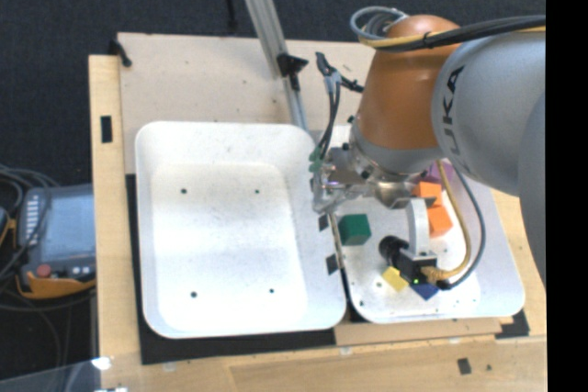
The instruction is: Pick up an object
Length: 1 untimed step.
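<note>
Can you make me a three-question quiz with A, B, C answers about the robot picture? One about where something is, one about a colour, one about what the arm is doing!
1. Where is the green block?
A. left bin
B. right bin
C. floor

2. What colour is the arm's wide band?
A. orange
B. purple
C. white

3. The arm is
A. over the left bin
B. over the right bin
C. parked off the bench

Answers: B, the block lies in the right bin; A, the band is orange; B, the arm hangs above the right bin.

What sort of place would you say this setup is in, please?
Probably a robotics lab bench set up for grasping trials: a grey and orange arm reaches over two white bins, small coloured blocks such as a green cube lie in the right one, and a control pendant sits beside the bench.
</note>
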{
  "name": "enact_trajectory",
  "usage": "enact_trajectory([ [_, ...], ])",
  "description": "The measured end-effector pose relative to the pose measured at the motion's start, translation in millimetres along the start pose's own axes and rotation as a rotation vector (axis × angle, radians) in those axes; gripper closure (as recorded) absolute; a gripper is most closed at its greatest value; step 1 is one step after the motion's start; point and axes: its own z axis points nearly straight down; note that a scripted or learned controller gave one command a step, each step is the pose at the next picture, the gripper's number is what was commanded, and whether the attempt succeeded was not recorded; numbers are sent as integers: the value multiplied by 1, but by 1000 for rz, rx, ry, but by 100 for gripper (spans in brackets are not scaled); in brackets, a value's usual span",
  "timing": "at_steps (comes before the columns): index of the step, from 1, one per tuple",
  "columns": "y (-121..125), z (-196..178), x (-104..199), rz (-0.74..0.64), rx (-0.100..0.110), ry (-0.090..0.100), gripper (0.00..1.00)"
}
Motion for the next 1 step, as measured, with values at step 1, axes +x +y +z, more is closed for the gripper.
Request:
enact_trajectory([
  [1,4,7,43,0,0,-1,100],
])
